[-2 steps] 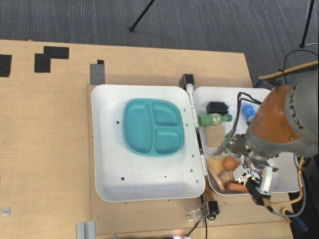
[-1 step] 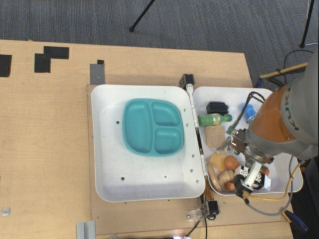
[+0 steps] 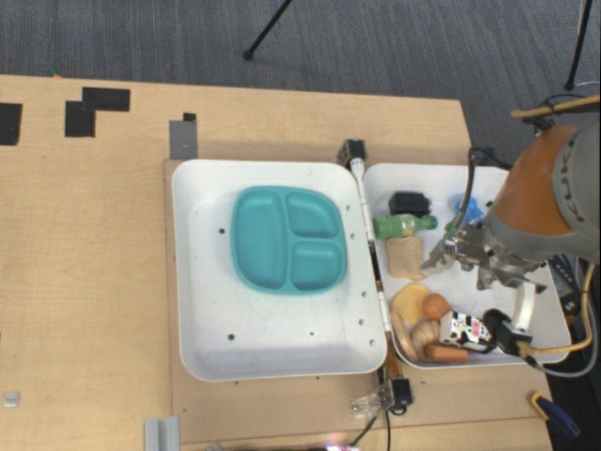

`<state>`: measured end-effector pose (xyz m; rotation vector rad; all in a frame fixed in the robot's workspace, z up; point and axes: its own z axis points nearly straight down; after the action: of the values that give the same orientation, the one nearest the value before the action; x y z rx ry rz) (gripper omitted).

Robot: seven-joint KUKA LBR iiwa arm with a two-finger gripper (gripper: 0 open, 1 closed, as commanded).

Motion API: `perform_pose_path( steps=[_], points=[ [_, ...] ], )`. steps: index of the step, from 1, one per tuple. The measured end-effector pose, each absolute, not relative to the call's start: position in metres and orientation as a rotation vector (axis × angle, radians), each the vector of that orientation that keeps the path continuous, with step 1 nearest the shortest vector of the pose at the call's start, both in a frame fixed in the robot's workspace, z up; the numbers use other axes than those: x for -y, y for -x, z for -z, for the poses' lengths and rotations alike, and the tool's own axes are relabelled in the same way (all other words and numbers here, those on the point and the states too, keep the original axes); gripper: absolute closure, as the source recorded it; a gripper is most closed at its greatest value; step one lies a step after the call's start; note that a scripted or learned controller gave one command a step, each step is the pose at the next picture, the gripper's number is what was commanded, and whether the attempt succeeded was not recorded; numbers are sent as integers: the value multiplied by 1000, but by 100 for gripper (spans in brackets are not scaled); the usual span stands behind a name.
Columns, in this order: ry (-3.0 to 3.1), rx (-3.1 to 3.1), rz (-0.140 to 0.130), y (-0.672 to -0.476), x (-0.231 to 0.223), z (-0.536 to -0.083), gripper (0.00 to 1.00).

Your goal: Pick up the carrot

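One slim orange carrot (image 3: 447, 352) lies flat along the near rim of the right-hand shallow white bin (image 3: 474, 178), and it is hemmed in: a tan knobbly root-like piece (image 3: 424, 332) touches it from above, a small round orange fruit (image 3: 435, 305) and a pale yellow rounded food piece (image 3: 409, 299) sit just behind that, and a small white packet with black and red print (image 3: 466, 329) lies just beside its right end. The hand (image 3: 467, 253) hovers further back in the bin, beyond that cluster, and whether it is open or closed cannot be told from this slant. The likely trouble is a descent that lands on a neighbour or the rim, so the hand closes on the wrong thing or skids the carrot against the wall. The packet's print is too small to read; the green plastic bottle (image 3: 405, 224) shows no legible label. The left bin (image 3: 202, 280) holds a teal divided plate (image 3: 286, 239) on the wooden desk (image 3: 84, 280).
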<state>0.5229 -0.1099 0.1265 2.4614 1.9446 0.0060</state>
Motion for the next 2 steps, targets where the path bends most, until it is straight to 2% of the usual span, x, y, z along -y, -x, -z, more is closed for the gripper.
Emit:
perform_pose_path(
  steps=[1, 2],
  points=[
    [-2416, -1993, -23, -493, 84, -90, 0],
    [-2407, -1995, -35, -497, 82, -102, 100]
  ],
)
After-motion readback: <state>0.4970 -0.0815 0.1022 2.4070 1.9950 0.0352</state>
